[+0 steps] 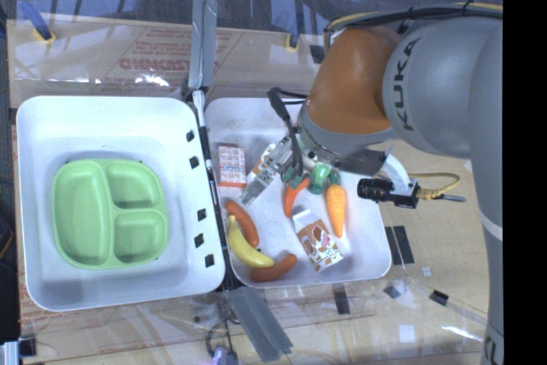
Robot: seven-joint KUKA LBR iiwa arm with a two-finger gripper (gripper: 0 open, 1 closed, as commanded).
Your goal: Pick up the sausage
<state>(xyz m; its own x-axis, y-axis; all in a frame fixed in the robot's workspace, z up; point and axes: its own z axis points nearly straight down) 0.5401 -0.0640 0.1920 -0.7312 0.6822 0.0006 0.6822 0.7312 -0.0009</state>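
The left bin (34, 184) holds a green tray (109, 212) with three compartments, lying flat toward its left side. Beyond the bins, a sheet (145, 55) on the bench carries faint red print too blurred to read.

A divider (202, 47) runs between the two bins. In the right bin (376, 256), far left, a small carton (231, 164) with a red and white label lies flat; its writing is too small to make out. Nearer, a sausage (242, 220) lies at a slant, just beside the banana (246, 250) that curves along the bin's near left. A second sausage (273, 267) rests at the near edge, touching the banana's right end. Right of these lies another carton (320, 243) with a brown and white label, unreadable.

The gripper (267, 175) hangs over the middle of the right bin, fingers pointing down and left toward the first sausage, apart from it. Whether the fingers are open or closed cannot be told; nothing shows between them. Just right of it lie a small carrot (292, 197) and a larger carrot (336, 209) with green tops.

The arm (427, 90) bears "KUKA" in dark letters on its grey casing, below the orange band (355, 81).
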